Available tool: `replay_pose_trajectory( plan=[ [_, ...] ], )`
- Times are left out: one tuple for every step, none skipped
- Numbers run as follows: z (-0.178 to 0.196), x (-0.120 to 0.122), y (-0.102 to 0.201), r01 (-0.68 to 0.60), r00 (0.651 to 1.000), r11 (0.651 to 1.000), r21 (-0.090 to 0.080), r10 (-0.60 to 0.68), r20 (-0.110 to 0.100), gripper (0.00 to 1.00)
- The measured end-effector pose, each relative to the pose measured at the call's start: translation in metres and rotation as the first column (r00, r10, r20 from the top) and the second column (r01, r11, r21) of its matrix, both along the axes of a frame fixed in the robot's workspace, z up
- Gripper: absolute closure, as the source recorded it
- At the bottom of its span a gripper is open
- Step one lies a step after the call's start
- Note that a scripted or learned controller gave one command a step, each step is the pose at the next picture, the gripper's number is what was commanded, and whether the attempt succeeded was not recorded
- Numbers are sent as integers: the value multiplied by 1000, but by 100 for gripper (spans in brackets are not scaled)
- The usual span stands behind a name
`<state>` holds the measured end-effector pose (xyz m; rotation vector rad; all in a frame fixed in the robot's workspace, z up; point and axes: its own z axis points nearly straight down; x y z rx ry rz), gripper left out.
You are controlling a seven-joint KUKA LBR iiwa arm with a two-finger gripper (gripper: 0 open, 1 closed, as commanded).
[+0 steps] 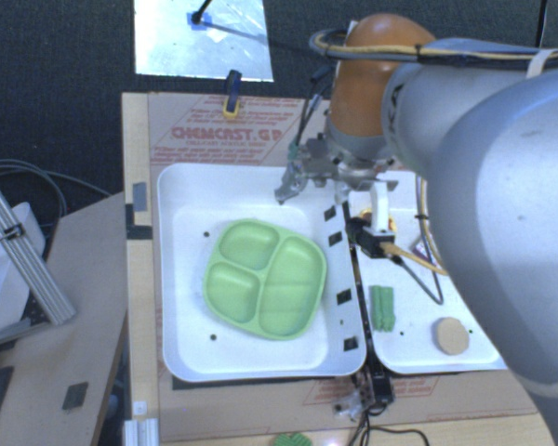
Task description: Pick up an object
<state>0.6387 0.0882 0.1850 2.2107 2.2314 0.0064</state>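
Observation:
A light green divided plate (265,279) lies flat in the middle of the left bin (181,249). In the right bin (418,360) a small dark green block (382,307) lies near the divider, and a tan round disc (452,335) sits toward the front right. My gripper (312,186) hangs over the back edge of the left bin, near the divider. It is above and behind the plate and apart from it. Nothing shows in its grasp. The grey arm with its orange band covers most of the right bin's far side.
Cables (418,258) trail from the wrist over the right bin. A black strip with clips (346,277) runs along the divider between the bins. A yellow clamp (232,96) stands on the cardboard behind the bins. A metal rail (23,258) lies at the left.

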Motion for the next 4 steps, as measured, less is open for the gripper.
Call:
replay_pose_trajectory(
  plan=[
    [143, -27, 96, -7, 1000, 1000, 7, 7, 13, 0],
    [18, -80, 73, 9, 1000, 1000, -6, -9, -17, 0],
    [36, -76, 74, 5, 1000, 1000, -1, -5, -1, 100],
    [-1, -102, 10, 14, 1000, 1000, -4, -14, -7, 100]
  ],
)
